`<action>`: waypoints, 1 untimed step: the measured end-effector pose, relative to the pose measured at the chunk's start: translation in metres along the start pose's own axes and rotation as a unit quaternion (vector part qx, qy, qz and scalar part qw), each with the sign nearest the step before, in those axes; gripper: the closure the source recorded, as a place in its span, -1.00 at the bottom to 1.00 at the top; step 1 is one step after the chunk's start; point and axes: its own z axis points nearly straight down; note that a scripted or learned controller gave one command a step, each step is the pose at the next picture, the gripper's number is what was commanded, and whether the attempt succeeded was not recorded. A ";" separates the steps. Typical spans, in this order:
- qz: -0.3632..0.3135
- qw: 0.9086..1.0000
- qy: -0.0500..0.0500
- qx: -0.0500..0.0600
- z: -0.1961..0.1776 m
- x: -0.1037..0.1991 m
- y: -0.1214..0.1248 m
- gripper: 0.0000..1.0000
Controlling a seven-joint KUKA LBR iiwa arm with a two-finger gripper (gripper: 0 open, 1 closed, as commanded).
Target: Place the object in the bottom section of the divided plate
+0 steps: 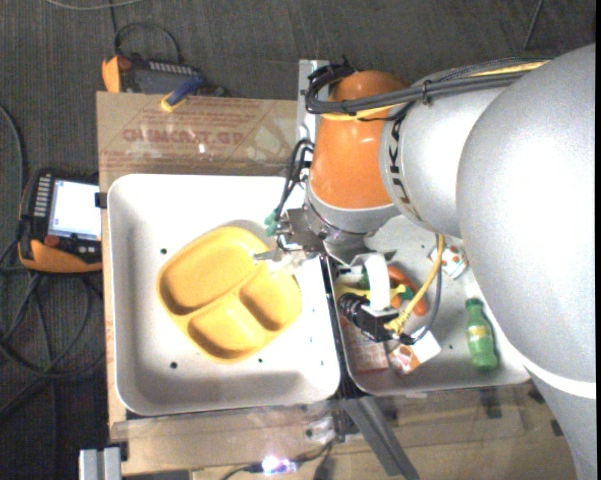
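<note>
Smooth grey arm [520, 198] with glossy orange band [352, 158]; tool [280, 251], finger state indiscernible, at rim of rounded yellow plastic plate [225, 293] in white bin [140, 368].

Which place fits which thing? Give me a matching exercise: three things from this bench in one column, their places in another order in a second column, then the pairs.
Things:
1. yellow divided plate
2. green bottle
3. gripper

Places:
A. in the right bin, near its lower right part
B. over the plate's upper right rim
C. lying in the left bin

Pairs: 1-C, 2-A, 3-B
</note>
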 end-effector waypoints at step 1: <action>0.003 1.000 0.001 -0.011 0.092 0.018 -0.044 1.00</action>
